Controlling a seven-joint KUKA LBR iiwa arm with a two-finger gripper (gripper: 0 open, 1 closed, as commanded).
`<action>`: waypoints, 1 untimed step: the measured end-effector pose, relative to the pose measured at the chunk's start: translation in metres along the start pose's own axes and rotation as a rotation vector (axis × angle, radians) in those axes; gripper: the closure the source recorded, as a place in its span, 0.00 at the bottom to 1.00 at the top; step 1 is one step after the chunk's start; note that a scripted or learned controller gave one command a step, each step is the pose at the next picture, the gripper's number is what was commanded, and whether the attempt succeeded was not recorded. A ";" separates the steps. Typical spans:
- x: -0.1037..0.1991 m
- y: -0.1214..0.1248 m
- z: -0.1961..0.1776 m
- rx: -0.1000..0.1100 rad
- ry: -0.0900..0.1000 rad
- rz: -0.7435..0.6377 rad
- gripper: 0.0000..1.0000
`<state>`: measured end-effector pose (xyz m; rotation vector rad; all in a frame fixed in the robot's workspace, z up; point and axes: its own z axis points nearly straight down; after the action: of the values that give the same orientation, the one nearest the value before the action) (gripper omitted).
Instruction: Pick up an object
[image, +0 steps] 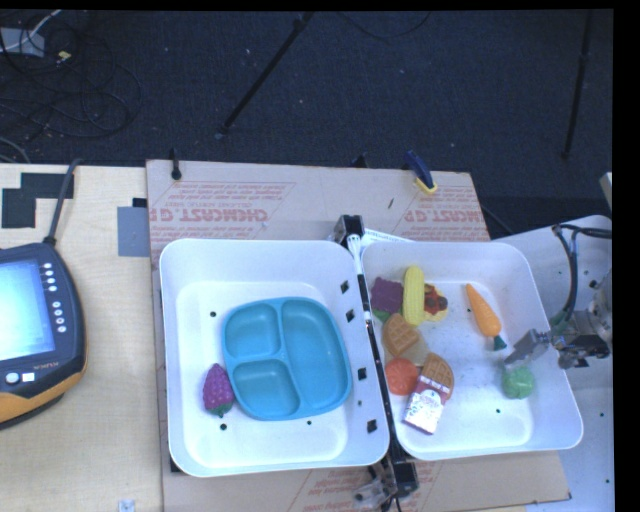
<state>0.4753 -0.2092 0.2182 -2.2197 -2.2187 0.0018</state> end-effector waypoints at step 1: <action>0.000 0.027 0.119 0.000 0.001 0.000 0.00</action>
<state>0.5024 -0.2088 0.0995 -2.2200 -2.2181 0.0009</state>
